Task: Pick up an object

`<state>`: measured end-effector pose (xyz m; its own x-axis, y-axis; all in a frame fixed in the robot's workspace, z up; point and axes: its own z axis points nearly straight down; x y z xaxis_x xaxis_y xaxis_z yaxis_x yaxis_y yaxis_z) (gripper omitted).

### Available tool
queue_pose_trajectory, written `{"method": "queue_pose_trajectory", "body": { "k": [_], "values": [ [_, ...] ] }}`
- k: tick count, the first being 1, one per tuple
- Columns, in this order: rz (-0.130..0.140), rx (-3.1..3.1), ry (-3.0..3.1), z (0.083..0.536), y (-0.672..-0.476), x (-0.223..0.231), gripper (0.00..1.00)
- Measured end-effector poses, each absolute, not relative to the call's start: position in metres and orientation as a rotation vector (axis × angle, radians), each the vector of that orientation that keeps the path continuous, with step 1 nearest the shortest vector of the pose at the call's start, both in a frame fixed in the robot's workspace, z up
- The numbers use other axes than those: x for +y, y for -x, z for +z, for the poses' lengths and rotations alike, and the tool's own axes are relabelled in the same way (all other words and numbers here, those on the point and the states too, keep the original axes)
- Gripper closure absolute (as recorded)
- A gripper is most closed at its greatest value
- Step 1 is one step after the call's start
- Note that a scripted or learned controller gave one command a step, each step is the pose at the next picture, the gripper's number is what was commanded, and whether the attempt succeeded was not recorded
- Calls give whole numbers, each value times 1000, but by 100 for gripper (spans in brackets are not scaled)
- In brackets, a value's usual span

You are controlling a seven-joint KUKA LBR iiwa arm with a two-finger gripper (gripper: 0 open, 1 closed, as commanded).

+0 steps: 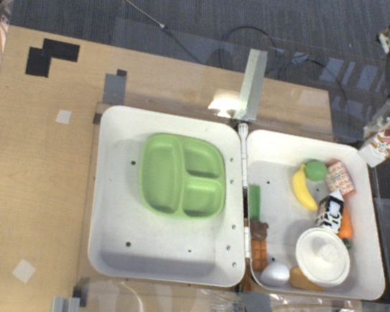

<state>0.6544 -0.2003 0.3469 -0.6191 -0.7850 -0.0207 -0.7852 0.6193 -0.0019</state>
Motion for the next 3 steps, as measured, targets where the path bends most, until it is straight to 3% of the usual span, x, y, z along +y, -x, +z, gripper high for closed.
{"method": "queue_pose_trajectory", "body": {
  "k": [1, 3],
  "values": [
    [6, 2297, 2140, 305, -561, -206, 100],
    [16, 2295, 2130, 321, -564, -203, 100]
  ]
}}
